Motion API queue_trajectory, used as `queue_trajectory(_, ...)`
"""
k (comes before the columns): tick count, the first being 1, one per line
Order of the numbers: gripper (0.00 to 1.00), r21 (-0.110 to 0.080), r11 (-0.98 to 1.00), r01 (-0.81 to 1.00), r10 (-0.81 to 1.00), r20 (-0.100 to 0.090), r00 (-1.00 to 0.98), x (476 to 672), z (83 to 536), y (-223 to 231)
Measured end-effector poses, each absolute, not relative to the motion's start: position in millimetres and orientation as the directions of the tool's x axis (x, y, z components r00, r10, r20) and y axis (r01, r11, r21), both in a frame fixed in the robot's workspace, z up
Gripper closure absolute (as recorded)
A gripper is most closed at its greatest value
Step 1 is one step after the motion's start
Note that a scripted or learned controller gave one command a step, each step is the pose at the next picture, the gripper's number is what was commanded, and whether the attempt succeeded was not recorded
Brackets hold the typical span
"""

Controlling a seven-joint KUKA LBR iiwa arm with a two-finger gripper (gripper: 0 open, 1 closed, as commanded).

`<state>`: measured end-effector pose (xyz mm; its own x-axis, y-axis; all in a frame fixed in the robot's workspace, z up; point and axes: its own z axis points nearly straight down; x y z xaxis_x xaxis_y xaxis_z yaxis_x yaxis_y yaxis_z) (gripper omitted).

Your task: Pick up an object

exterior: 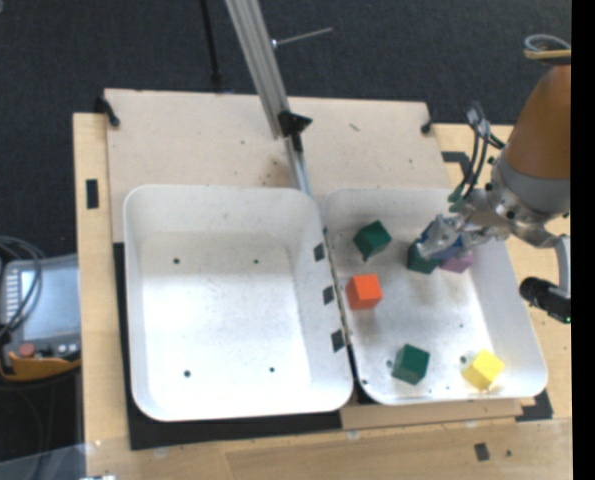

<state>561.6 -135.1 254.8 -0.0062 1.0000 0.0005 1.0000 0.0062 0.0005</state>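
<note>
The right bin (507, 298) holds several blocks: a green cube (373, 239) near its back left, an orange cube (365, 290) below it, a green cube (411, 363) at the front, and a yellow block (483, 369) at the front right. My gripper (440, 245) hangs low over the back right of this bin. A dark green block (422, 259) sits right under its tip, and a purple block (459, 261) lies just to the right of that. The gripper body hides the tops of both blocks.
The left bin (227, 208) stands beside the right one on the wooden bench. A slanted metal pole (262, 58) rises from the back between the bins. Cables and a control box (37, 313) lie off the bench at the left.
</note>
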Motion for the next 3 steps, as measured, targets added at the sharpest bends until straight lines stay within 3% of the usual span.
queue_trajectory(3, 1.0, 0.0, 0.008, 1.0, 1.0, 0.002, -0.008, 538.0, 243, 9)
